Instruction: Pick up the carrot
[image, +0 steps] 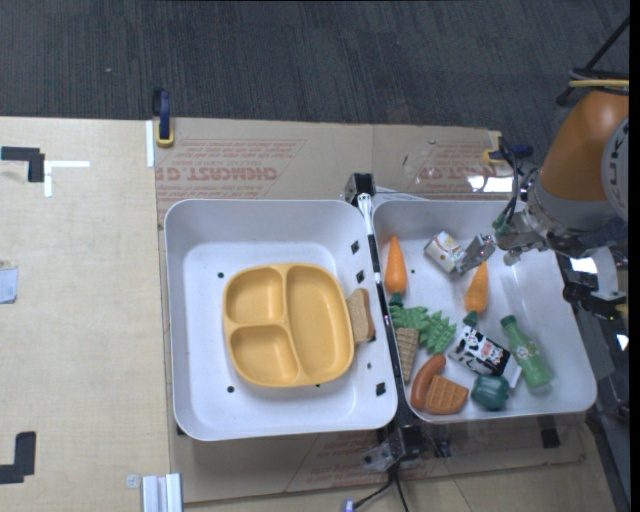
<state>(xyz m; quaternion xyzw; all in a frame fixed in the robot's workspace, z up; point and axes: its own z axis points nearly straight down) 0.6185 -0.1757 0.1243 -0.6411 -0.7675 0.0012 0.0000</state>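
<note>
"Where does the carrot (477, 288) lie?"

"In the right bin (560, 400), toward its far half, just below the gripper (486, 248) in the camera view. Its long axis runs near to far, leaning slightly right at the far end. That far end sits right against the gripper. Which end is the tip cannot be told."

"Is the claw spread or pinched on it?"

"That cannot be told; the wrist and the blur hide it."

"What crowds the carrot?"

"A crumpled white packet (445, 250) lies just left of the gripper. A cow-patterned carton (478, 350) sits just nearer than the carrot, and a green bottle (527, 355) lies to that carton's right. Leafy greens (425, 325) spread to the carrot's near left. A second carrot (395, 265) lies along the bin's left wall, narrow end pointing far."

"And the other bin?"

"The left bin (200, 400) bears a yellow divided plate (288, 325), with a cracker (360, 315) at its right edge."
</note>
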